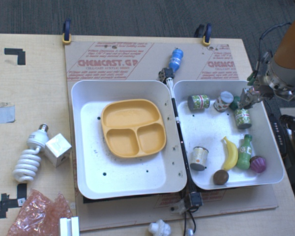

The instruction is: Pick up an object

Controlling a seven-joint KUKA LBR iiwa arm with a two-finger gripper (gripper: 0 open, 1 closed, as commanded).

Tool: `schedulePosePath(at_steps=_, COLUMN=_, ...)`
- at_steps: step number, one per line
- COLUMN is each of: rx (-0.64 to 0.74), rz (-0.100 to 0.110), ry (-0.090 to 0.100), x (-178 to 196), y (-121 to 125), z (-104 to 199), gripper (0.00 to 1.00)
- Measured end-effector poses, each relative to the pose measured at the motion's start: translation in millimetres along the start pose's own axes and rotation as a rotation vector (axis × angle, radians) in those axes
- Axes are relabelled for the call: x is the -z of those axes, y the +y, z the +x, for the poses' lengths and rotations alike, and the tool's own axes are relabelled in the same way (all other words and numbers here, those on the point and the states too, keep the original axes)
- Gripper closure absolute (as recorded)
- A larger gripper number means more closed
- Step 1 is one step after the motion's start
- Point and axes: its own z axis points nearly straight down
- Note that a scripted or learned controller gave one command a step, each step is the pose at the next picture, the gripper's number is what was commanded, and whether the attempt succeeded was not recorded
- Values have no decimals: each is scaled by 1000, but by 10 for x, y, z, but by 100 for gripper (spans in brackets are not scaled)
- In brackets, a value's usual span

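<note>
The right bin [265, 178] holds several small items. A green-labelled can [198, 102] lies at its far left, and a small jar with a grey cap [225, 101] is beside it. A second can [243, 118] stands near the far right wall. My gripper [249, 98] hangs at the bin's far right, just above and behind that can. Nearer the front lie a banana [230, 154], a green bottle [244, 153], a purple ball [258, 164], a brown kiwi-like fruit [220, 177] and a pale can [199, 158].
The left bin [83, 132] holds a yellow divided tray [133, 128]. Left of the bins lie a spiral light bulb [29, 156], a white cube [58, 146] and a red mesh bag [37, 215]. A blue bottle [176, 59] lies behind the bins.
</note>
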Motion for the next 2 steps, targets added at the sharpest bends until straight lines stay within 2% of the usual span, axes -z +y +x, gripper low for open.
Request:
schedulePosePath(at_steps=1, rx=0, rz=0, ry=0, x=0, y=0, z=1, gripper=0)
schedulePosePath(at_steps=2, rx=-2, rz=1, ry=1, x=-1090, y=-1006, z=110, gripper=0)
